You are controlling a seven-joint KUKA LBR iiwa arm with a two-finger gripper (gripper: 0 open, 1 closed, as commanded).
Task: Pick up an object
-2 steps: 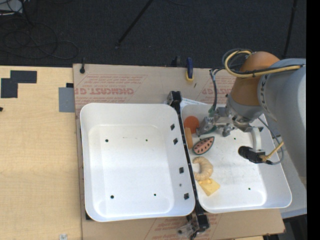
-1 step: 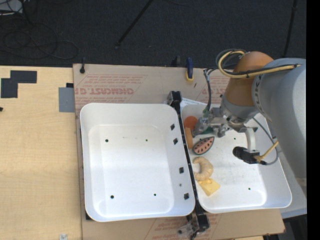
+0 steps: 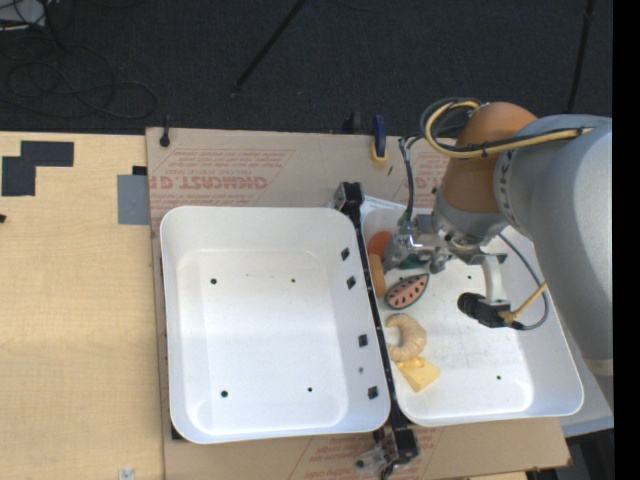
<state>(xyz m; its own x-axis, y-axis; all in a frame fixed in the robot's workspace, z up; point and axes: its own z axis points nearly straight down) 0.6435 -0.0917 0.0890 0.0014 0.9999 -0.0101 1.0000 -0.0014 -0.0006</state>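
In the right bin (image 3: 520, 388) lie several small things along its left side: an orange piece (image 3: 379, 244), a watermelon slice (image 3: 407, 289), a tan croissant-like piece (image 3: 406, 336) and a yellow wedge (image 3: 419, 374). My gripper (image 3: 412, 251) hangs low over the bin's upper left, just above the watermelon slice and right of the orange piece. The arm's wrist and cables hide the fingertips.
The left bin (image 3: 190, 268) sits beside the right one, parted by a black divider rail (image 3: 365, 308). A black cable plug (image 3: 480, 308) dangles over the right bin. The cardboard base (image 3: 240, 173) lies under both bins, and the wooden bench extends left.
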